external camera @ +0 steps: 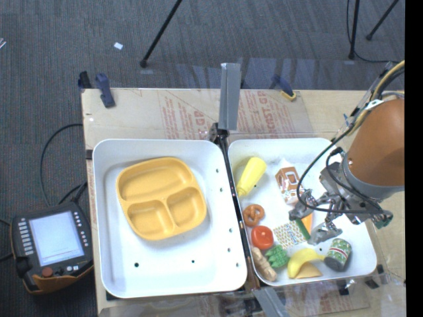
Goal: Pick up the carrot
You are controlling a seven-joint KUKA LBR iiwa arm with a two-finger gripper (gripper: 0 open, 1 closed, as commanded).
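carrot (305,226): mostly hidden under gripper (318,224) | arm: cut off right

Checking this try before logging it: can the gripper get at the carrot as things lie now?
Probably yes. The gripper hangs right over the carrot, whose orange tip shows beside it. Crowding may hinder: a patterned packet touches it and a banana lies close below.

Arm (370,170): grey body, bulbous orange band above wrist; black cables looped alongside, a yellow one up top; metal gripper (317,226).
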